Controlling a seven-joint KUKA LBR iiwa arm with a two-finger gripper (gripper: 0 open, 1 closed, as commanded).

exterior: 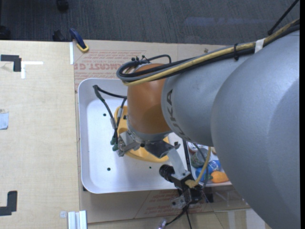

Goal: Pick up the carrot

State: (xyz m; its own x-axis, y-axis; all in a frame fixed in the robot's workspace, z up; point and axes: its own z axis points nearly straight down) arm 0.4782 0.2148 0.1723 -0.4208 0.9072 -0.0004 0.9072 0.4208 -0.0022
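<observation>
The gripper (125, 146) hangs low in the left bin (95, 175), over a yellow object (142, 153); the wrist hides it, so I cannot tell whether it is open or holding anything. The orange piece well off behind it, in the other bin, is probably the carrot (221, 177). It is likely light, stiff and smooth, best gripped across its thicker middle.

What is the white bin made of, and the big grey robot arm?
The white bin looks like smooth plastic: an even white surface with rounded corners and a soft shine. The arm seems to be painted metal or hard plastic, grey and satiny, with an orange band. The look alone can't settle which.
</observation>
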